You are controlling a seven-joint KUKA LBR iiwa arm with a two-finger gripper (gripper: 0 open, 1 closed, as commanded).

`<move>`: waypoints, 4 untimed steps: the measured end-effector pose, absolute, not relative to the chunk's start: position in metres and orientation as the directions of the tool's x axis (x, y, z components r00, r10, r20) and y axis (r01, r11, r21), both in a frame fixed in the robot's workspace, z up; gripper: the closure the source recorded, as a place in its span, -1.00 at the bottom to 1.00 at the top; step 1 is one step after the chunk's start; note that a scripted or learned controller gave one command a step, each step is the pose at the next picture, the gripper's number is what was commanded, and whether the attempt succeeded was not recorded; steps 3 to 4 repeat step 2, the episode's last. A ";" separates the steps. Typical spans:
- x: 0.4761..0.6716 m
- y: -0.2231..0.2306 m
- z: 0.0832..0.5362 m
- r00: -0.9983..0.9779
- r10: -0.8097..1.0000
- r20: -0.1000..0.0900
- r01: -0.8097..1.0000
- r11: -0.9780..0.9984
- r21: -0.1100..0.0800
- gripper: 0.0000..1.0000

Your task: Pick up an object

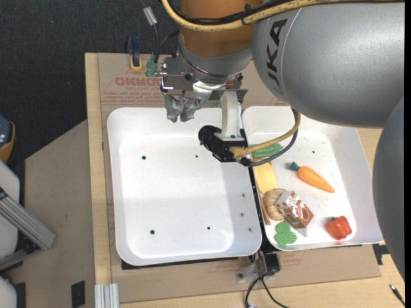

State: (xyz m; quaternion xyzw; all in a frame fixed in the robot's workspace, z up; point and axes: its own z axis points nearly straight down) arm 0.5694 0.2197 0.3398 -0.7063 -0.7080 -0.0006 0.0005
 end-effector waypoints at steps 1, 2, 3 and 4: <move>0.548 0.208 0.376 0.000 1.000 0.002 1.000 0.000 0.004 1.00; 0.549 0.208 0.384 0.000 1.000 0.001 1.000 0.000 0.003 1.00; 0.549 0.208 0.384 0.000 1.000 0.001 1.000 0.000 0.003 1.00; 0.549 0.208 0.384 0.000 1.000 0.001 1.000 0.000 0.003 1.00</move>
